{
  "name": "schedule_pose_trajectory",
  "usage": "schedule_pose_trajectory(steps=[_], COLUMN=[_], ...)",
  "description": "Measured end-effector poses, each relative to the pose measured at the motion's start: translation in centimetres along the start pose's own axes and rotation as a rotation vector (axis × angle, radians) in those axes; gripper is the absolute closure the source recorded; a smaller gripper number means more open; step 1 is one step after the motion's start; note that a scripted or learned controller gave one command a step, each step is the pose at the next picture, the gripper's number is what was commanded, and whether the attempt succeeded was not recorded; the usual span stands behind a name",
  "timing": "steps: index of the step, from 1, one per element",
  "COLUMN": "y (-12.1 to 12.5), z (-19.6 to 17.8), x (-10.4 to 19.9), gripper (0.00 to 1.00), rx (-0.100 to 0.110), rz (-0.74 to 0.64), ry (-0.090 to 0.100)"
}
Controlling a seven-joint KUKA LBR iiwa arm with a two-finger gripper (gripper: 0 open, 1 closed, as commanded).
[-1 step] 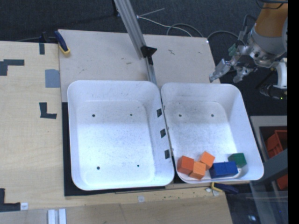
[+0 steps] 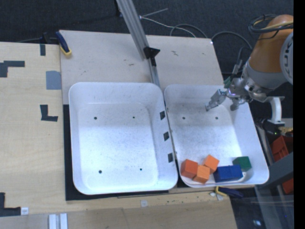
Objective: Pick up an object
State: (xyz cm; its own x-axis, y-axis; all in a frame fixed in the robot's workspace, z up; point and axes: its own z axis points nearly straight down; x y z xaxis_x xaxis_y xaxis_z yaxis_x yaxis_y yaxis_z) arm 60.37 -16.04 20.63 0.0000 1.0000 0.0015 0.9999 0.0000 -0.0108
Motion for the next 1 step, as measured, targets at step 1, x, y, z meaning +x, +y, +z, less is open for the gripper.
schedule_pose_trajectory(steps=[1], y=[0.73], z=[-8.14], x=[-4.19], gripper=[0.0], rx=[-0.018], rz=[0.001], ry=[-0.006])
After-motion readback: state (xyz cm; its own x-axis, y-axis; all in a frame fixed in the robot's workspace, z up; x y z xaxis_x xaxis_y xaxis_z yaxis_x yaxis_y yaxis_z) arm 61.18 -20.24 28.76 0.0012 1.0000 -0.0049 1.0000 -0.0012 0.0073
